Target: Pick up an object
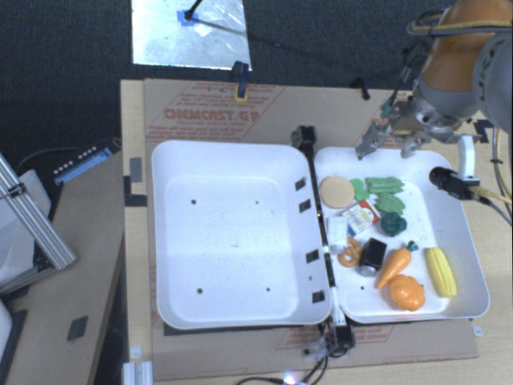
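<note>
The right bin [461,239] holds several toy foods: a tan round disc [337,190], a green pea pod [382,185], a dark green broccoli [392,223], a red and white packet [362,213], an orange pretzel [349,253], a black can [372,255], a carrot [393,266], an orange [407,293] and a yellow corn cob [440,271]. My gripper [388,147] hangs over the far rim of this bin, behind the disc and the pea pod. It is open, with nothing between its fingers.
The left bin [232,231] lies beside the right one, joined by a black hinged divider [317,215]. A yellow and blue clamp [240,83] sits at the bench's far edge. A silver sheet [188,22] lies on the floor beyond.
</note>
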Robot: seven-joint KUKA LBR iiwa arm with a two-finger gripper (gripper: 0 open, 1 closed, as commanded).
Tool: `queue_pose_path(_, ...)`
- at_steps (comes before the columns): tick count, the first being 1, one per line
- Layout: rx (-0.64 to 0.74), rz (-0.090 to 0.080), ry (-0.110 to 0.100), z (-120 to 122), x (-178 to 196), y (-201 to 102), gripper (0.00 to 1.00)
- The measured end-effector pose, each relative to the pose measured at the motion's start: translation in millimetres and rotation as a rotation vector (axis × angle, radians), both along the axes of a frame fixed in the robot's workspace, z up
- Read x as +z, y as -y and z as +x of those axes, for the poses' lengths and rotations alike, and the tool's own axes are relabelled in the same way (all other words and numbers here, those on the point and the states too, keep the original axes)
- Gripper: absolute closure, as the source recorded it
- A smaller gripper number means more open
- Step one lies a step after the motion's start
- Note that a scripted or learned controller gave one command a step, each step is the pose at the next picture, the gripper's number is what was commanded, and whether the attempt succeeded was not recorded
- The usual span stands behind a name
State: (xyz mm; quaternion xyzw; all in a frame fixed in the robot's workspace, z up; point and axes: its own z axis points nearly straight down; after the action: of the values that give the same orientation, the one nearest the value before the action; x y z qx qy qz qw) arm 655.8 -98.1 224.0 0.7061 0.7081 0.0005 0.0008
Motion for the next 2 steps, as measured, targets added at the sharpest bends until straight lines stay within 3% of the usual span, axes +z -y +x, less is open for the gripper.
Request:
queue_pose_path(1, -0.005, -0.001, 0.0, 12, -145, 65, 0.0)
queue_pose_path(2, 0.003, -0.003, 0.016, 18, -122, 61, 1.0)
